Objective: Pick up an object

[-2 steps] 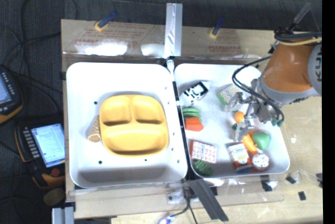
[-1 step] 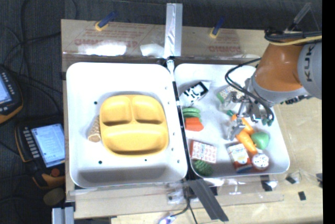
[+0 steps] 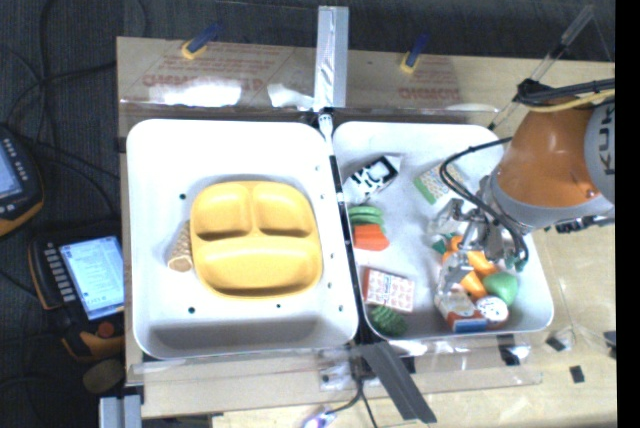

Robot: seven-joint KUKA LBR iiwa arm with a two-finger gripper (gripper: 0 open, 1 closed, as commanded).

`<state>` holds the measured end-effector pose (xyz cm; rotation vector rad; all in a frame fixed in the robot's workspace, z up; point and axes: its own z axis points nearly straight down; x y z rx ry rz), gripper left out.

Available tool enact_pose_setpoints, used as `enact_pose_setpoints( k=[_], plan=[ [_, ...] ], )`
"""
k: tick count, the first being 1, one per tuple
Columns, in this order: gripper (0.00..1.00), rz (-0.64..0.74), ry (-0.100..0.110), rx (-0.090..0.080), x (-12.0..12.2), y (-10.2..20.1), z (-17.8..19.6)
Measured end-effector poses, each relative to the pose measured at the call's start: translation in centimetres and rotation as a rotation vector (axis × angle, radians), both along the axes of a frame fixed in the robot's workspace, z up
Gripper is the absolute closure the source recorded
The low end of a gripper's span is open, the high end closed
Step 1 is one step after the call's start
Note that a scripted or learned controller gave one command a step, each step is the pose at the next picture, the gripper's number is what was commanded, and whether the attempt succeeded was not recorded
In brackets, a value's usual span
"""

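Note:
My gripper (image 3: 462,251) hangs low over the right bin (image 3: 405,216), down among a heap of small toys at its right side. That heap includes an orange piece (image 3: 478,261), a green piece (image 3: 503,287) and a red and white item (image 3: 470,314). The arm's orange band (image 3: 545,161) looms above and to the right. Metal fingers reach into the heap, but clutter hides how they stand and whether anything sits between them.
The left bin (image 3: 150,216) holds a yellow divided tray (image 3: 255,236) with a tan cone (image 3: 181,251) beside it. In the right bin lie a black and white carton (image 3: 372,174), a carrot with green top (image 3: 368,228), a patterned box (image 3: 389,289) and a dark green item (image 3: 389,321).

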<state>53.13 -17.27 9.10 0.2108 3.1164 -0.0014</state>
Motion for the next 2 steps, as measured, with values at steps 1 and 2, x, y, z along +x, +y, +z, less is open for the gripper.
enact_pose_setpoints(
  k=[1,2],
  plan=[
    [1.00,0.002,-0.002,-0.002,0.15,0.07,1.04],
    [0.00,0.002,-0.002,-0.002,0.16,0.07,1.05]
  ],
)
